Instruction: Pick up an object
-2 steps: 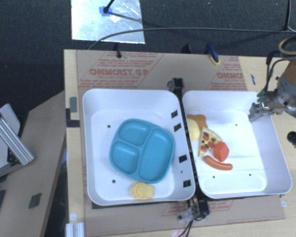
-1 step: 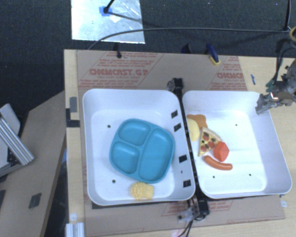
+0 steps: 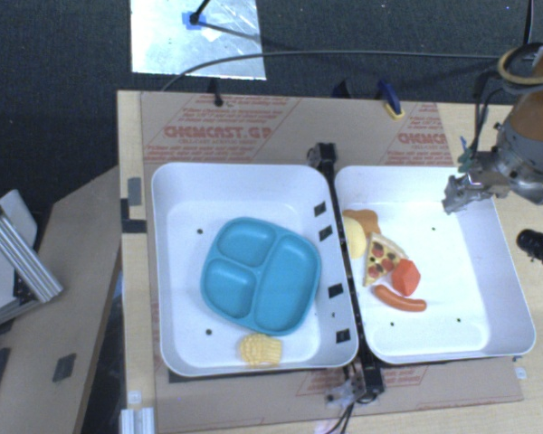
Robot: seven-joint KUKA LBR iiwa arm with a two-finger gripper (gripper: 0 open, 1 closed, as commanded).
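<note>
In the right bin (image 3: 489, 333), toy foods cluster near its left wall: a pizza slice (image 3: 381, 259), a red piece (image 3: 406, 277), a sausage (image 3: 400, 302), and a yellow and orange piece (image 3: 356, 229). My gripper (image 3: 459, 193) hangs over the bin's far right part, well to the right of and above these foods. Nothing shows between its fingers. The left bin (image 3: 176, 242) holds a blue divided plate (image 3: 260, 275) and a yellow corn cob (image 3: 260, 349) near its front wall.
A black divider with clips (image 3: 337, 260) runs between the two bins. Cardboard (image 3: 253, 129) lies under the bins. A foil sheet (image 3: 196, 25) sits at the back, and a metal frame (image 3: 18, 260) stands at the left edge.
</note>
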